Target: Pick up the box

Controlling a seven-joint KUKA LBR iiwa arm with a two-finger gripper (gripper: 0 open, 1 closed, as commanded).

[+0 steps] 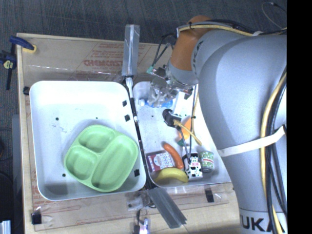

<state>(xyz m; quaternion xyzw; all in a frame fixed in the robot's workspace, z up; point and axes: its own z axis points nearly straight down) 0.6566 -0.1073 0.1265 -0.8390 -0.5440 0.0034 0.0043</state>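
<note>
The arm (234, 82) reaches in from the right, and its gripper (158, 95) hangs low over the far end of the right bin (152, 130), close to the wall shared with the left bin (73, 106). The wrist and its fittings crowd the view there, so it cannot be told whether the gripper is apart or together, and nothing can be seen clamped in it. A small blue patch shows just beside the gripper, too hidden to name.

The box (158, 161) lies well apart from the gripper, straight down the view from it, at the near end of the same bin. It is a small, flat, dark red-brown packet lying face up and turned slightly askew. A pale picture or label sits on its top, too small to read. Its left edge is near the dividing wall.

Other things crowd around the box, all on the side away from the gripper. A carrot (172, 155) lies slantwise along the box's right edge, touching or just beside it. A banana (171, 175) curves along the bin's near wall, just past the box's lower right corner. Farther right stands a small black-and-white carton (193, 168), with a green-labelled can (207, 161) just beside it.

To the gripper's left and lower in the view, a green divided plate (101, 157) rests in the left bin.
</note>
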